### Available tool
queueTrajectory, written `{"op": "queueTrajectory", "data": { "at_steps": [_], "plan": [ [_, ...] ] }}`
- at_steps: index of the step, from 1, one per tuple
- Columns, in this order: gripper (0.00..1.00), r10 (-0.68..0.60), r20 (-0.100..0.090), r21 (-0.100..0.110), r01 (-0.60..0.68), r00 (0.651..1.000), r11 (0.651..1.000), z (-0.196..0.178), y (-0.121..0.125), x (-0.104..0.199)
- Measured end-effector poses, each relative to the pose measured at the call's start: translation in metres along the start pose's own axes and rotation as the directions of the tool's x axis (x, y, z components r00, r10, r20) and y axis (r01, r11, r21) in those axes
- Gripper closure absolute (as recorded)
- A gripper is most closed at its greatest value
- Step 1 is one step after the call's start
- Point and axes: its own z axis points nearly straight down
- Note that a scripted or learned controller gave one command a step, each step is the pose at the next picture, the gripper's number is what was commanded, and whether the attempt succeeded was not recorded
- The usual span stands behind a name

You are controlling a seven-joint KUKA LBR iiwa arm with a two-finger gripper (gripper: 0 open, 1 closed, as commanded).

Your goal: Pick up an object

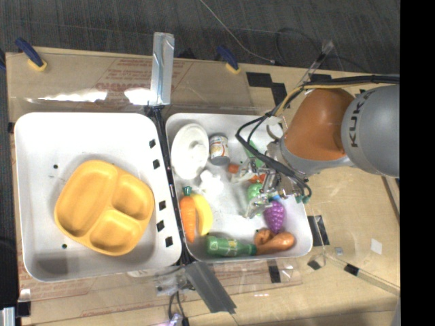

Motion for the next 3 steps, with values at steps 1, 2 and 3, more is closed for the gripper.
{"op": "queueTrajectory", "data": {
  "at_steps": [1,2,3],
  "plan": [
    [0.0,-0.037,0.004,0.002,0.037,0.999,0.999,-0.001,0.0,-0.01],
    [0.0,0.078,0.0,-0.001,-0.078,0.997,0.997,0.0,0.0,0.009],
    [0.0,0.024,0.005,0.003,-0.024,1.0,1.0,-0.001,-0.001,-0.002]
  ]
}}
